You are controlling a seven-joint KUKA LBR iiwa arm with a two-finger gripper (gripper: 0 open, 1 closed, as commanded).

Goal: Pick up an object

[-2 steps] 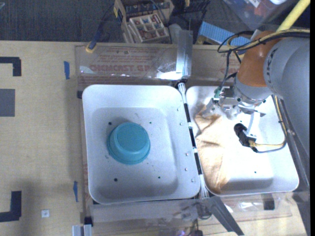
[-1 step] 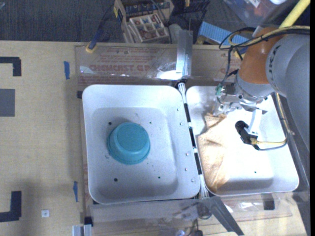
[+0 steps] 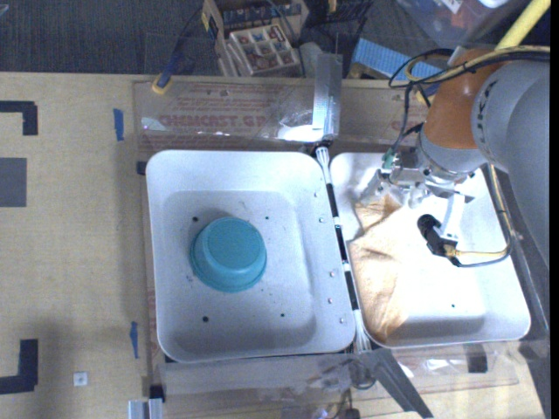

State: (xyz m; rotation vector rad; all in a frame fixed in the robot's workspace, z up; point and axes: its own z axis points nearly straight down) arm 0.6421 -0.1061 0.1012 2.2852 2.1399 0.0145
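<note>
Both white bins are sitting side by side on the bench [image 3: 70, 234]. Left bin [image 3: 166, 182] is holding a teal bowl [image 3: 229, 253], lying upside down on the floor of the bin, apart from every wall. Right bin [image 3: 498, 317] is holding a tan cloth [image 3: 384, 269], which is spreading along the bin's left side and rising toward the far corner. Grey arm [image 3: 515, 120] with its orange band is reaching in from the right, and the gripper [image 3: 403, 188] is hanging over the cloth's upper end. Whether the jaws are open or closed cannot be told.
</note>
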